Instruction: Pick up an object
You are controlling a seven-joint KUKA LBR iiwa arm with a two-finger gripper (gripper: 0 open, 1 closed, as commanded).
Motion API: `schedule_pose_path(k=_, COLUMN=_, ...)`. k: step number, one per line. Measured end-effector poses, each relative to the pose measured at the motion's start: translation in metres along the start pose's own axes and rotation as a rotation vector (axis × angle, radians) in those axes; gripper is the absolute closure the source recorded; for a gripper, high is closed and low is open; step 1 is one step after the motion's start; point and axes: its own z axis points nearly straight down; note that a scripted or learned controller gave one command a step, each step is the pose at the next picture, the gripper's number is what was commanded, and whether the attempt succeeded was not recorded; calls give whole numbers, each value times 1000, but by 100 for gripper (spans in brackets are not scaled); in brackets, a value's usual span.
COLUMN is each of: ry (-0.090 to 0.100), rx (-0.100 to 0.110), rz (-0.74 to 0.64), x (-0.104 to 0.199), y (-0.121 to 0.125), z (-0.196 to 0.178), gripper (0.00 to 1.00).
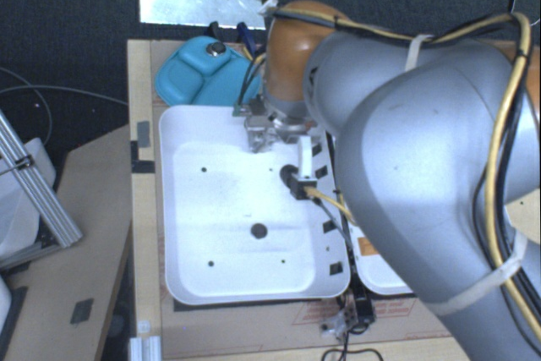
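Camera view had the gripper [258, 134] low over the far edge of the left bin [194, 266]; its open-or-shut state couldn't be read, nothing seen in it. Small dark object [259, 231] sat on the bin floor, well apart from the gripper. Teal blue container [199, 72] lay just beyond the bin's far rim. Grey arm [414, 165] with orange band [292, 46] reached in from right, covering most of the right bin [380, 279].

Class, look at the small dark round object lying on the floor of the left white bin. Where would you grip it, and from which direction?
Grip the dark round object across its rim, coming straight down from above. It looks low and flat on the left bin's open floor, away from the walls, so fingers probably fit on either side.
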Motion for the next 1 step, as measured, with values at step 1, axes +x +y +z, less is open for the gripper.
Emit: schedule_pose_path(k=1, ry=2, rx=10, rz=-3, x=17, y=-84, z=-2, gripper=100)
